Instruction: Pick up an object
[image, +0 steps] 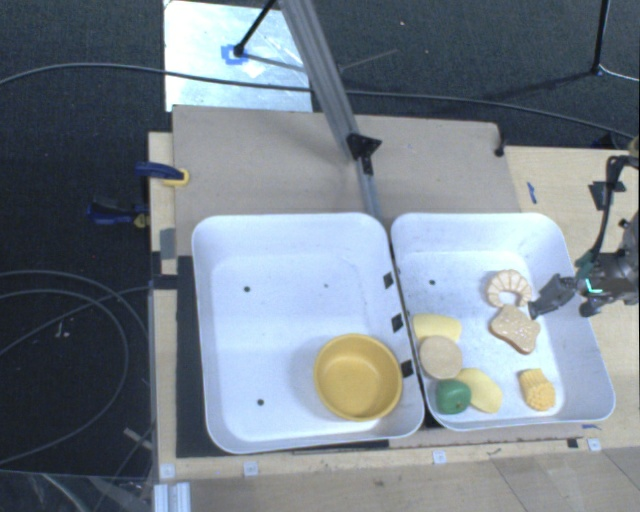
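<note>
Gripper, finger state indiscernible, poised at the right bin's edge beside toast and shrimp. Risk: with 2 items so close, closing may nudge either aside.

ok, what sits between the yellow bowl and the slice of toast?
In the camera view, going from the yellow bowl to the toast slice: the two bins' adjoining rims, then a round tan disc with a pale yellow piece just above it.
</note>
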